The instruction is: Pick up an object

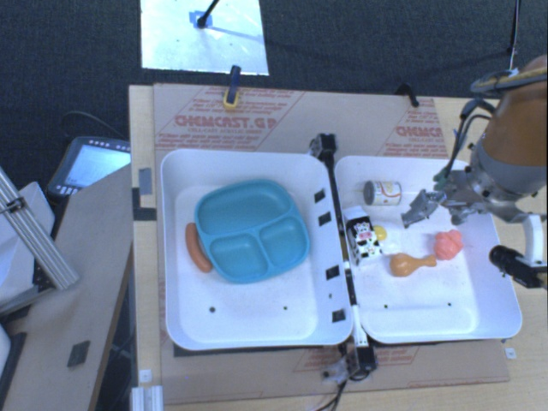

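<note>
My arm comes in from the right, the orange band high at the edge of the view and the grey wrist angled down and leftward over the right bin. My gripper hangs above the bin's upper middle, its fingers spread apart with nothing between them. It sits just right of a small tin can lying on its side, and above a pink strawberry-like toy.

Lower in the same bin lies an orange toy drumstick, close beside the pink toy on its left. Against the bin's left wall rests a small black-and-white carton with a cow pattern, with a little yellow piece near its right side.

The left bin holds a blue divided plate with three compartments, and an orange toy sausage lies touching or just beside its left rim.

Both bins sit on a sheet of printed cardboard laid over the pale tabletop. Beyond it the floor is dark carpet, carrying a shiny metal plate. At the left stand a tablet-like screen and a metal rail
</note>
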Available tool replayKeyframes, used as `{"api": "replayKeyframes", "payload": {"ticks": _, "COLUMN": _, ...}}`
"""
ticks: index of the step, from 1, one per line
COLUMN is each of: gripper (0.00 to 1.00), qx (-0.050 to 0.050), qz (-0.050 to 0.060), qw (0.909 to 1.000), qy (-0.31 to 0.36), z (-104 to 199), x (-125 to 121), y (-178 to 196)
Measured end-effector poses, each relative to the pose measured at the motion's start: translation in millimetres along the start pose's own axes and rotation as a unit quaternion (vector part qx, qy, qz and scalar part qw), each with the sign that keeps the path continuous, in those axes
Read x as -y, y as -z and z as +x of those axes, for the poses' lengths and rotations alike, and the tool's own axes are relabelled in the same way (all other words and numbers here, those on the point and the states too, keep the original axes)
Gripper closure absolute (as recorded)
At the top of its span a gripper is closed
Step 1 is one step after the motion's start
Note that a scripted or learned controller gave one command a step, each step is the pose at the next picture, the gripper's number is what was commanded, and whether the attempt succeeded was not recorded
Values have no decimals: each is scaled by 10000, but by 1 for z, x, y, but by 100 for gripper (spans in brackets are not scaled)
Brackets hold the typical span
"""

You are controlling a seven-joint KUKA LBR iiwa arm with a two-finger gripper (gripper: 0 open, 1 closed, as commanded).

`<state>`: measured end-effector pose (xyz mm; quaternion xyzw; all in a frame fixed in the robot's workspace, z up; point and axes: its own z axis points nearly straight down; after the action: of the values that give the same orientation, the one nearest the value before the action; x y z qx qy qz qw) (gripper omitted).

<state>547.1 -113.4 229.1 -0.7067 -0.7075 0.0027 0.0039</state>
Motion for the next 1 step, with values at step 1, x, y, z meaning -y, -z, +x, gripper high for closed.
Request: {"api": "replayKeyframes", "payload": {"ticks": 1, "gripper": 0, "qx": 8, "qz": -52, "qw": 10000, "qy": 10, "z": 0, "x": -2, "y": 5}}
